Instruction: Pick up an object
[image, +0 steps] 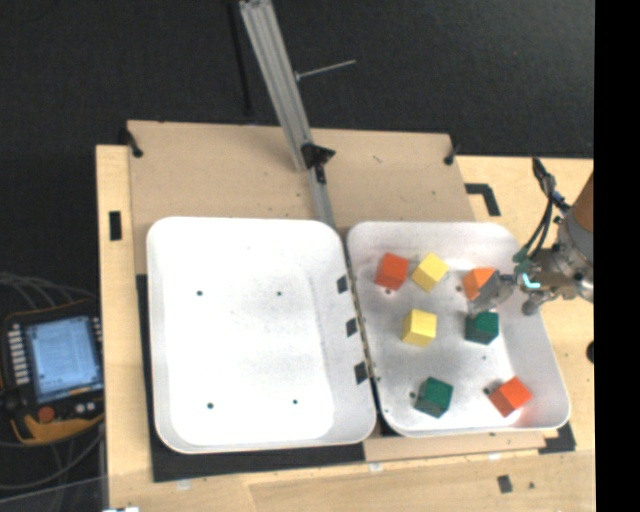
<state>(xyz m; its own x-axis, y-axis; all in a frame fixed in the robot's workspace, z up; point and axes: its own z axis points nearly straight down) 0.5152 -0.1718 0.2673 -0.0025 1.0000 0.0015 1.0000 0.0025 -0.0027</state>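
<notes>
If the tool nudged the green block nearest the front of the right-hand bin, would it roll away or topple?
Probably neither. The green block looks like a squat cube resting on a flat face, so it should slide rather than roll. It looks rigid and likely light. The bin floor looks smooth, so it may skid.

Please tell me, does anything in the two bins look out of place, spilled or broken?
Nothing stands out. The blocks lie loose in the right bin, turned at different angles: orange, yellow and green. None looks broken or spilled over the rim.
</notes>
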